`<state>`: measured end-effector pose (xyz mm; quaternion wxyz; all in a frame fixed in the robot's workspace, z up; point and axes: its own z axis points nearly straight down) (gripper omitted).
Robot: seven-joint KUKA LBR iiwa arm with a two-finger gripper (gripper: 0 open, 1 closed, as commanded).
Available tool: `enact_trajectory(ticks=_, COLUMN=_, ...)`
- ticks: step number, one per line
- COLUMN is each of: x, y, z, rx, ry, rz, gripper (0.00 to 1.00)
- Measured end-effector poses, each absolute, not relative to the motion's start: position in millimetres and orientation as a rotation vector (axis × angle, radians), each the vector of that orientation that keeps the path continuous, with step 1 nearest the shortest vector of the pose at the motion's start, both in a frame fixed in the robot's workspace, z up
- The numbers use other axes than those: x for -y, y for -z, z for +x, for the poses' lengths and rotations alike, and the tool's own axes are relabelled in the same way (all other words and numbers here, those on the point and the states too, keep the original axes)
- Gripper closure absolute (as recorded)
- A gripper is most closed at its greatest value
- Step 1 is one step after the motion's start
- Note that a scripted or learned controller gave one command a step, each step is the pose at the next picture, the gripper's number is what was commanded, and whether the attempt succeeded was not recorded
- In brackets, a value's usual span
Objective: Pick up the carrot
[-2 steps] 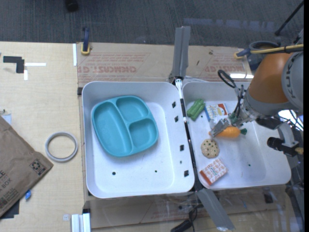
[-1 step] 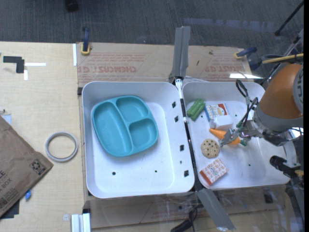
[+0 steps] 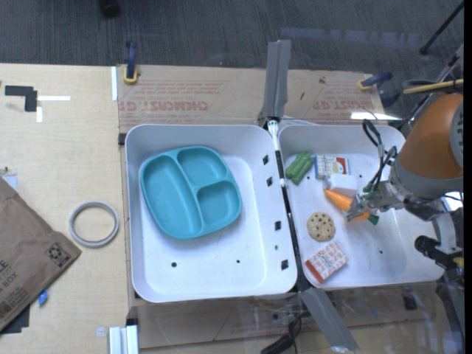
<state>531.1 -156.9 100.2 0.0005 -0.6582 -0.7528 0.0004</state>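
Carrot (image 3: 339, 198) lies in the right bin (image 3: 391, 268), just above and right of the cookie (image 3: 320, 226), which you can take as your landmark. Right of the cookie, the gripper (image 3: 361, 213) sits low at the carrot's right end, probably lined up to grasp that end. You cannot tell from this slanted view how wide the fingers stand, or whether they have hold of anything. The green thing (image 3: 299, 166) lies above the cookie, the red packet (image 3: 326, 262) just below it, the blue plate (image 3: 192, 191) well to its left.
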Motion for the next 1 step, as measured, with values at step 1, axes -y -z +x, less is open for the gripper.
enact_trajectory(ticks=1, x=65.5, y=-247.8, z=568.5, rx=2.516, ry=-0.003, rz=-1.882, gripper=1.0)
